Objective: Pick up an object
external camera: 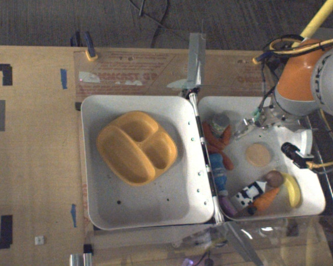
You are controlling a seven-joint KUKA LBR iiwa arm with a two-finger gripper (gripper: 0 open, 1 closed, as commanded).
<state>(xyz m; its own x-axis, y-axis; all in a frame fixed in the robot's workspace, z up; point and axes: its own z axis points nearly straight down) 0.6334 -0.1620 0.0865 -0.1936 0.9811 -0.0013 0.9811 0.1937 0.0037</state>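
My gripper (253,123) hangs over the back part of the right bin (316,204), below the arm's orange band. Nothing shows in its grasp. Just left of it lies an orange-red toy with a grey top (218,133). A flat tan disc (258,154) rests on the bin floor slightly in front of the gripper. Toward the front of this bin lie a yellow banana (292,190), an orange carrot (267,198), a brownish ball (274,177) and a black-and-white toy (248,194). A blue object (216,168) sits along the bin's left wall.
The left bin (133,212) holds an orange divided plate (136,147). A small purple piece (228,206) sits in the right bin's front left corner. A metal divider rail (202,148) runs between the bins. Brown board surrounds both.
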